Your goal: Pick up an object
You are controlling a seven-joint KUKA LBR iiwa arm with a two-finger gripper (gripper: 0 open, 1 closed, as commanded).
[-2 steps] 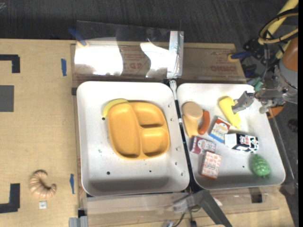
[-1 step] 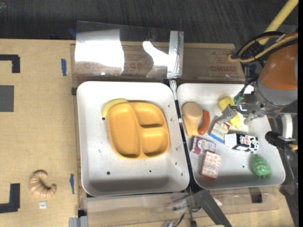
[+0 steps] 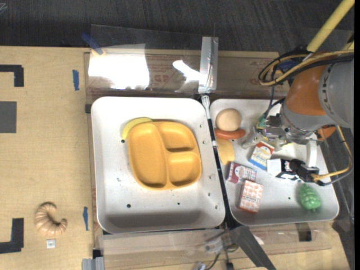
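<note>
No writing can be read: the print on the small blue-and-white carton (image 3: 260, 155), the pink-and-white packet (image 3: 241, 173) and the red-patterned box (image 3: 251, 196) is too small to make out, and so is a tiny white tag (image 3: 50, 243) on the bench below a croissant-shaped toy (image 3: 49, 218). All three packs lie in the right bin (image 3: 281, 204), the carton nearest the gripper (image 3: 279, 142), which hangs over that bin's upper right part. The wrist hides its tips, so I cannot tell whether it is apart, together or clamped on anything. A beige egg (image 3: 228, 119) rests on a red-orange piece (image 3: 232, 133) by the bin's left wall, and a green bumpy thing (image 3: 309, 198) lies at the lower right. In the left bin (image 3: 107, 151), a yellow divided tray (image 3: 163, 153) covers most of a yellow thing (image 3: 135, 124)
</note>
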